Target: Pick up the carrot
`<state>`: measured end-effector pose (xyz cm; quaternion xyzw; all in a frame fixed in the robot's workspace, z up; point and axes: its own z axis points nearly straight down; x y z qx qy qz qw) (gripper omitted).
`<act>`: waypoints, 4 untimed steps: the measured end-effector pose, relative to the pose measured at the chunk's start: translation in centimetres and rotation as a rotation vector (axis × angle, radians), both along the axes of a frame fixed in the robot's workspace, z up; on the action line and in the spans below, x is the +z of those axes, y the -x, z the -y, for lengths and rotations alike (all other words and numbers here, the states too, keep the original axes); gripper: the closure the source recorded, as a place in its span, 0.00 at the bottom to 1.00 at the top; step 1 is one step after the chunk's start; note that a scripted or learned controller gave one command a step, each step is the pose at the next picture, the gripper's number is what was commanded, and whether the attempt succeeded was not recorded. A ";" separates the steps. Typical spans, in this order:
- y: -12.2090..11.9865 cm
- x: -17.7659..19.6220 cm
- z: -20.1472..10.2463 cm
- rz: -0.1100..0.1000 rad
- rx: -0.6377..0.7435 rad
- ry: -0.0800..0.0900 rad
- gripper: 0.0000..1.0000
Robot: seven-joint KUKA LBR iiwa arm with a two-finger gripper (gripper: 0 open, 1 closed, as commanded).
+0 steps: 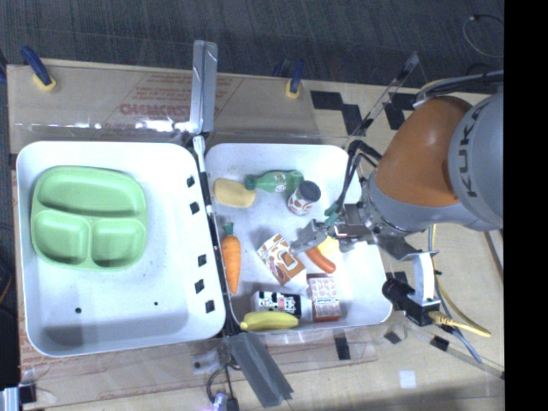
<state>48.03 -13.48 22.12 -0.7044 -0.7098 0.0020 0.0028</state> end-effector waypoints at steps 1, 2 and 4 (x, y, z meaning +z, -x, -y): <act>-1.1 -11.5 -3.1 0.029 0.261 0.014 0.00; 0.3 -3.1 -7.6 0.004 0.299 -0.001 0.00; 0.2 -3.2 -13.2 0.000 0.182 0.001 0.00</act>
